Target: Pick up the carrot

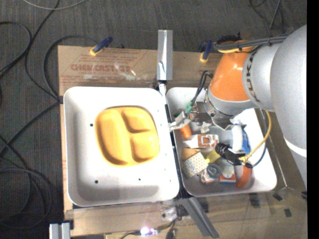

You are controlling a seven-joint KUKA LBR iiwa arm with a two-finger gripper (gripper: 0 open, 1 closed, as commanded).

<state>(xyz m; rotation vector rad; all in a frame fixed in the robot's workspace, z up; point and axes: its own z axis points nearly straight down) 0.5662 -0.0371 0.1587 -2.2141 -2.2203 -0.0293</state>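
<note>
In the near right corner of the right-hand shallow white bin [268, 182], the small orange tapered carrot [242, 178] lies at the edge of a heap of mixed small objects, close to the bin's wall. Just beside it, toward the bin's middle, sit a dark round piece [213, 171] and a pale patterned packet [194, 164]. Farther up the heap, a short orange piece [186, 131] rests near the bin's left wall.

The gripper [192, 121] hangs low over that upper left part of the bin, well apart from the carrot. The wrist and clutter hide it, so I cannot tell whether it is spread or pressed together, and nothing is visibly held. The grey arm's orange band [228, 81] sits above it.

The left-hand white bin [75, 183] holds a yellow three-compartment plastic tray [128, 135].
</note>
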